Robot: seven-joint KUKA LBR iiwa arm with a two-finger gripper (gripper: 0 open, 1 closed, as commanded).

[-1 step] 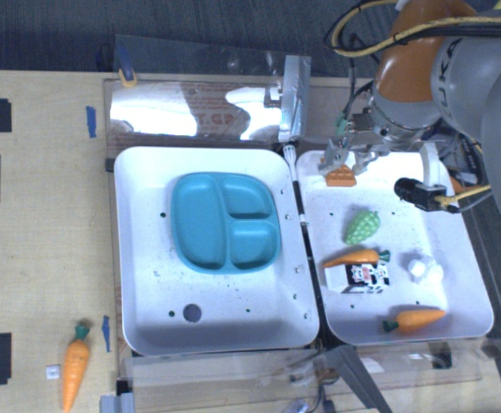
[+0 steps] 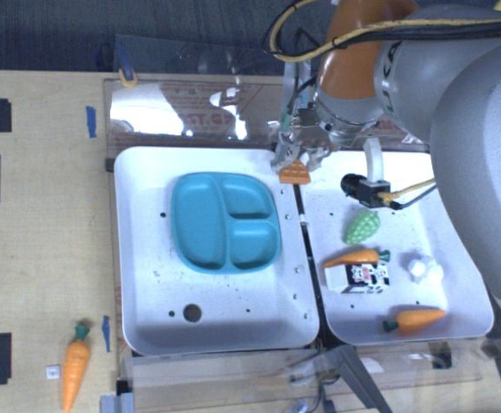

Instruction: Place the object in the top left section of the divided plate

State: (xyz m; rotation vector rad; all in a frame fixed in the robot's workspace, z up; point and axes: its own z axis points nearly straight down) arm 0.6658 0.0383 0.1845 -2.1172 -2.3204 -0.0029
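A small orange object was seen clasped between the fingers of the gripper, above the seam between the two bins, just beside the blue divided plate in the left bin.

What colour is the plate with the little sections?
The divided plate is light blue, all one colour, sitting in the left white bin, seen in the camera view.
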